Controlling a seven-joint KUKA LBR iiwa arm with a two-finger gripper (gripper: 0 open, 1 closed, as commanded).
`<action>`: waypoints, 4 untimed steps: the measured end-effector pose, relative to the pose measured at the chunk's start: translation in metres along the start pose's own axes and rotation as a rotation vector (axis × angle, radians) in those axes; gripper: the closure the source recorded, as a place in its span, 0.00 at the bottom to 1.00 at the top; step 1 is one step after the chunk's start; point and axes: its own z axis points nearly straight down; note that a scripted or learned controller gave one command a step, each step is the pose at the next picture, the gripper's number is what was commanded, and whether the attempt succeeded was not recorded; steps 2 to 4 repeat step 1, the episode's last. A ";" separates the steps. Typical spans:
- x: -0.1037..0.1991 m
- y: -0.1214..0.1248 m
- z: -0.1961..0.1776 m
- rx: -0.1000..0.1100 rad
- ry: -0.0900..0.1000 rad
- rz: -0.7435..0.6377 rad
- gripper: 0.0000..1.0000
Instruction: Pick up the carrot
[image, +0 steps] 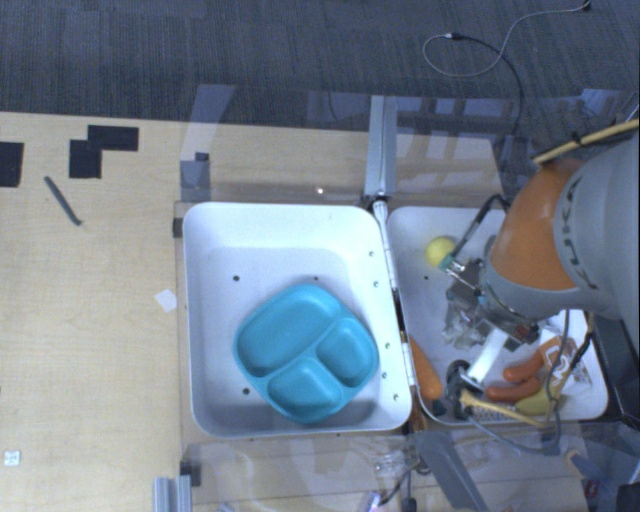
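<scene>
- The hand (466, 328) hangs low inside the right bin (420, 225), roughly mid-bin. Honestly can't tell from this angle if it's released or clenched.
- The carrot (425, 368) lies along the right bin's left wall, down by its front-left corner, near the hand but apart from it.
- A yellow ball (438, 250) sits in the right bin's back-left part, with bare white floor between it and the carrot.
- Some orange pieces (520, 372) crowd the right bin's front edge under the arm (600, 230).
- Just left of the right bin is the left bin (200, 300), holding a blue divided plate (305, 350).
- Further left, the desk (90, 350) has black tape marks (100, 150).
</scene>
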 end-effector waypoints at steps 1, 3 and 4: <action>0.091 -0.068 0.000 0.001 0.000 0.154 1.00; 0.091 -0.068 0.000 0.001 0.000 0.154 1.00; 0.091 -0.068 0.000 0.001 0.000 0.154 1.00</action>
